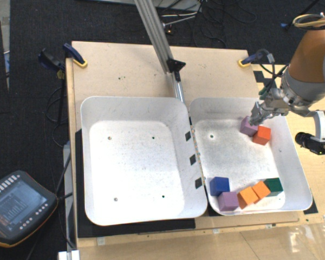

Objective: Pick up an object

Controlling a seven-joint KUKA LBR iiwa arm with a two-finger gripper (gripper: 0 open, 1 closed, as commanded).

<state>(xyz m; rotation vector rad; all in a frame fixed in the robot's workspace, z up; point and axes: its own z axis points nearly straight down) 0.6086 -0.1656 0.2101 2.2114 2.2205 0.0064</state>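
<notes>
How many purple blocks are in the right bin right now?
2. One purple block lies near the far right corner, directly under the gripper and beside an orange block. The other purple block sits in the near row, below the blue block. The arm may hide more.

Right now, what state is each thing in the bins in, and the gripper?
Gripper: low in the right bin, at the purple block.
Purple block: resting flat, touching the orange block.
Blue block, second purple block, second orange block, green block: clustered along the near wall.
Left bin: flat on the bench.
</notes>
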